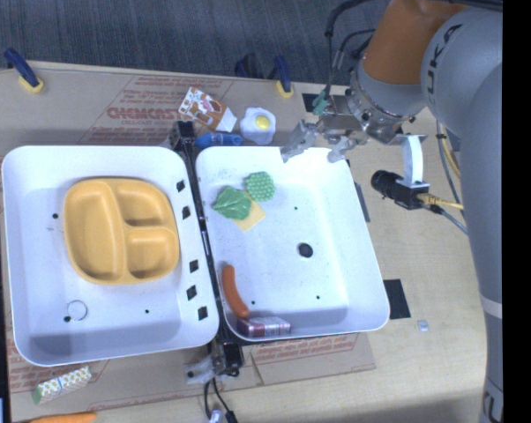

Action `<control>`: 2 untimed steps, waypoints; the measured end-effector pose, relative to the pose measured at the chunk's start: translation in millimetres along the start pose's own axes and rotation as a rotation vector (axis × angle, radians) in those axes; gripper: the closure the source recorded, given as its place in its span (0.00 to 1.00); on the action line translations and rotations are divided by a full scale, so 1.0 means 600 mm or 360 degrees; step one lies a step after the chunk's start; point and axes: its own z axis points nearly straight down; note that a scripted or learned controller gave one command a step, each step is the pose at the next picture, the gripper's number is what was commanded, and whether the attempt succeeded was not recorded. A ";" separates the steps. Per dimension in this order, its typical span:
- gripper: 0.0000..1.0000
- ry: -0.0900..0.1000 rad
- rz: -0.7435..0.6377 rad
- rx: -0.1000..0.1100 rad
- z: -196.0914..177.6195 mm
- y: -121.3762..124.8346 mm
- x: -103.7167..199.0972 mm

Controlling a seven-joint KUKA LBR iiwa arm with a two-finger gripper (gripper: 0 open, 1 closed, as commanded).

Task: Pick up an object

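The gripper (pixel 311 146) hovered over the far rim of the right bin (pixel 358 263), its 2 fingers spread apart and pinching nothing; the grey arm (pixel 464 69), with its orange band (pixel 405 25), reached in from the right. Inside the right bin, a green leaf (pixel 232 203) lay in the far left part, touching a yellow slice (pixel 250 216); a round green piece (pixel 259 184) sat just beside them, nearer the gripper but apart from it. An orange sausage (pixel 235 291) lay along the bin's left wall toward the near corner; a dark wrapped item (pixel 264 327) rested against the near wall just beside it; what that item was could not be told. A small dark spot (pixel 305 251) marked the bin's floor near the middle. The left bin (pixel 23 263) held a yellow tray (pixel 123 230) with 3 compartments, lying flat in the far half. Behind the bins, on the cardboard (pixel 133 113), stood a small printed packet (pixel 200 107), a blue object (pixel 217 139) and a white cup with a yellow centre (pixel 258 123); 2 blue clamps (pixel 24 69) gripped the board's far edge. A wrapped sweet (pixel 63 383) lay in front of the left bin.
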 end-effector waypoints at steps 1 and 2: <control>0.00 0.0001 0.0090 0.0003 0.155 -0.028 0.041; 0.00 0.0003 0.0387 0.0003 0.310 -0.009 0.055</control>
